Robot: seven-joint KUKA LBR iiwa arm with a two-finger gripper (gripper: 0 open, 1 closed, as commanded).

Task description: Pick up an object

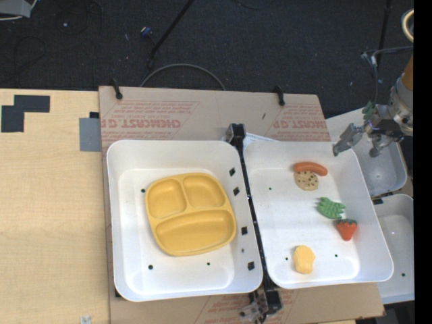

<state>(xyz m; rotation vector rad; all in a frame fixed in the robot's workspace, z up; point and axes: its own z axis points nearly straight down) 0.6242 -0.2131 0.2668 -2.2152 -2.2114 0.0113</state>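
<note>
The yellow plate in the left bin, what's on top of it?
Nothing rests on the yellow plate; its three compartments show bare. It lies flat in the left bin, and the bin floor directly under it is covered, so that part cannot be seen.

Yellow tray (pixel 190 214) in left bin (pixel 128 160); toy foods (pixel 310 179) in right bin (pixel 378 262).
</note>
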